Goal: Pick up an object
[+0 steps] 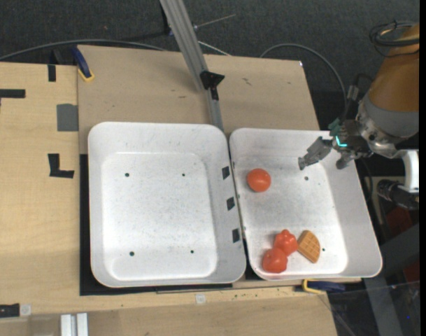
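Note:
Inside the right bin (300, 208) lie an orange-red ball (259, 180) near its left wall, and a cluster at the front: a lumpy red piece (285, 241), a round red piece (273, 260) and a tan waffle-like biscuit (309, 246). My gripper (329, 157) hangs over the bin's back right part, to the right of the ball and well apart from it. It is open, its two dark fingers spread with nothing between them.
The left bin (157, 201) stands beside the right one, their walls touching. A slanted grey pole (188, 40) rises behind the bins. The grey arm with its orange band (398, 82) comes in from the right edge.

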Controlling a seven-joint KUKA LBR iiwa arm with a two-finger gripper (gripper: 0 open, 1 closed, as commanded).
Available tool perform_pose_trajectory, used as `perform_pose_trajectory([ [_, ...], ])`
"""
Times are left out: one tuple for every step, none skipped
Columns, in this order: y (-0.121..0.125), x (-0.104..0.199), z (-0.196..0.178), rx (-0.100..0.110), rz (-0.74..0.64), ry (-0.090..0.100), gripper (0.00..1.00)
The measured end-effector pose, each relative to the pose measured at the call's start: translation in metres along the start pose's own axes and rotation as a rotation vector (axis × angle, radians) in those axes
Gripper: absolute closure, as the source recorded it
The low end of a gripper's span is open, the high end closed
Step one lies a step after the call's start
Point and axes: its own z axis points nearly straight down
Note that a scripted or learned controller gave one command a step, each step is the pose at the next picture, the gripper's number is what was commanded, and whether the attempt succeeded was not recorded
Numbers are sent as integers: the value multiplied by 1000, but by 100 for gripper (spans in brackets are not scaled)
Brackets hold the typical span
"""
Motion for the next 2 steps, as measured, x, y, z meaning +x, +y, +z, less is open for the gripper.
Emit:
perform_pose_trajectory([
  [1,0,-3,-5,-1,-1,0],
  [-4,-5,59,2,1,-1,0],
])
